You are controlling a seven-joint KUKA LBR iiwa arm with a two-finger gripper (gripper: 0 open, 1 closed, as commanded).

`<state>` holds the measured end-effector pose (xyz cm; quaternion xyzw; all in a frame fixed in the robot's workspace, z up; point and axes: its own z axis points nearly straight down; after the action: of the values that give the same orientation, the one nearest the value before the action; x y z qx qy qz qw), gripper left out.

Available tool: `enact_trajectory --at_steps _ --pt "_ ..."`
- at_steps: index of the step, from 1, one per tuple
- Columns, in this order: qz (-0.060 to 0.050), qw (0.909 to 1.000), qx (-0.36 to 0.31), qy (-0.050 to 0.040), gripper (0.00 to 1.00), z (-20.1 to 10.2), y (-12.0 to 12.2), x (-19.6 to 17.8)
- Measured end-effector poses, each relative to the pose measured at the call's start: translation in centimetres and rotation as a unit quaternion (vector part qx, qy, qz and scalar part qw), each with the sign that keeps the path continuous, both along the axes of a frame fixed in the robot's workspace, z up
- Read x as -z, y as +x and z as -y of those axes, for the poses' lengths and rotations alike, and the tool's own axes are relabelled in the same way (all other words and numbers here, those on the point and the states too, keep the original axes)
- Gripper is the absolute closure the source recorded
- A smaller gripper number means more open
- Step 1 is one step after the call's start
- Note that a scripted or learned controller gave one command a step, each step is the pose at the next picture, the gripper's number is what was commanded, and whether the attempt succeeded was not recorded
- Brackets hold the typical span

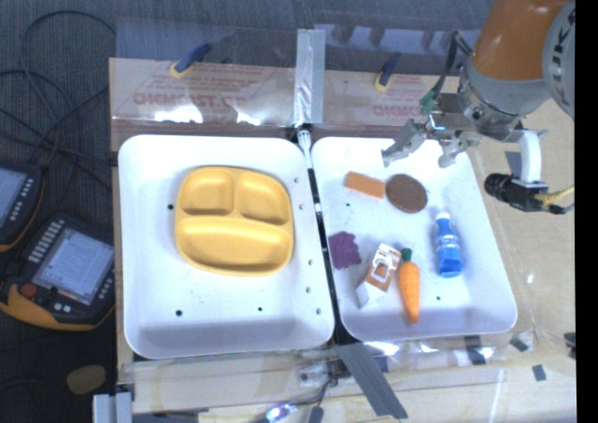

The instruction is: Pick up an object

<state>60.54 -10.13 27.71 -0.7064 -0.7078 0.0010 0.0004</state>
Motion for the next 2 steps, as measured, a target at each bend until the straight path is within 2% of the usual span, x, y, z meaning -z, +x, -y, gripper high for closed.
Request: enact_trajectory --at_steps 1,2 --pt "0.0 0.9988 -0.05 -0.001 0.0 0.3 0.0 -0.5" --pt "-0.001 0.9966 -0.083 -0.0008 0.0 1.6 6.2 9.7"
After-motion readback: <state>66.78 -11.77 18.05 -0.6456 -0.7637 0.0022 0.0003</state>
